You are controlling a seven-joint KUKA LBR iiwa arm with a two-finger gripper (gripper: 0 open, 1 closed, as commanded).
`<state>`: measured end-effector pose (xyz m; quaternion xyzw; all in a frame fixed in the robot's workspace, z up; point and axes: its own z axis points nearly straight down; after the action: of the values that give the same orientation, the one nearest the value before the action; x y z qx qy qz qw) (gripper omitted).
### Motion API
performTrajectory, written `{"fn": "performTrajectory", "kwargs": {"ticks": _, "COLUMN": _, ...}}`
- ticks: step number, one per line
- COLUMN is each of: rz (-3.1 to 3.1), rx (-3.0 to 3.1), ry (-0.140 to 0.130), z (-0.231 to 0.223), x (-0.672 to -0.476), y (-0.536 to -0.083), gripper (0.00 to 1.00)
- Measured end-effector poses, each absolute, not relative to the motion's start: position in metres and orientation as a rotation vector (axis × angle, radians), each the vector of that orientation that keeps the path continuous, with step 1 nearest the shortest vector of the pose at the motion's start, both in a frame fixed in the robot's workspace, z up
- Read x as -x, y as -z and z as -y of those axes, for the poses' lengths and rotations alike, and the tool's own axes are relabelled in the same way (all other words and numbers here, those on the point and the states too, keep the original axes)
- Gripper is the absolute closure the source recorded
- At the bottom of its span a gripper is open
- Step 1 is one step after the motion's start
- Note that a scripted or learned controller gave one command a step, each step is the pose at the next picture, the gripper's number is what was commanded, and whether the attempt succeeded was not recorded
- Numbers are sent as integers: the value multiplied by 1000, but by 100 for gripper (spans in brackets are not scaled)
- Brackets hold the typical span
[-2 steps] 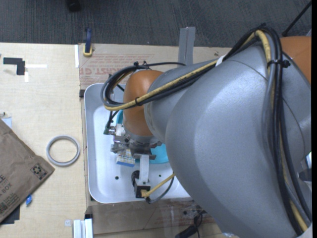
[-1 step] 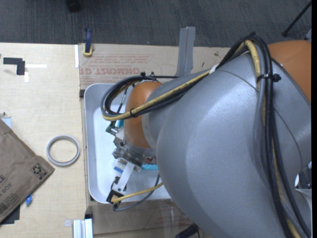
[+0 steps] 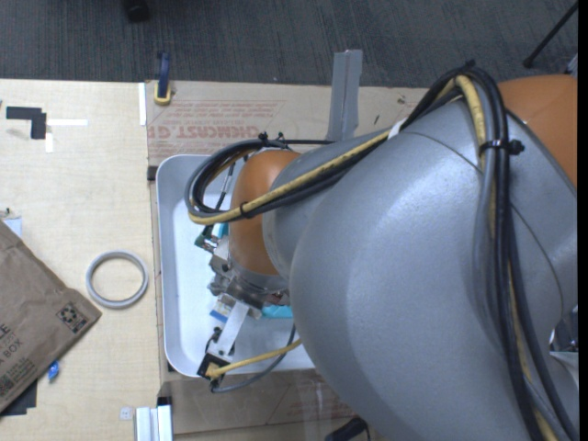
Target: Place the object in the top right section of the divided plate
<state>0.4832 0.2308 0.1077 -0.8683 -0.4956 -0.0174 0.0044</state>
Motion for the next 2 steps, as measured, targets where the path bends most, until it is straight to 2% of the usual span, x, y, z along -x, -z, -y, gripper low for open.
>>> {"fn": "performTrajectory", "kwargs": {"ticks": 2, "rz": 1547, "rx": 2725, "ry": 36, "z": -226, "x": -483, "y": -123, "gripper": 100}}
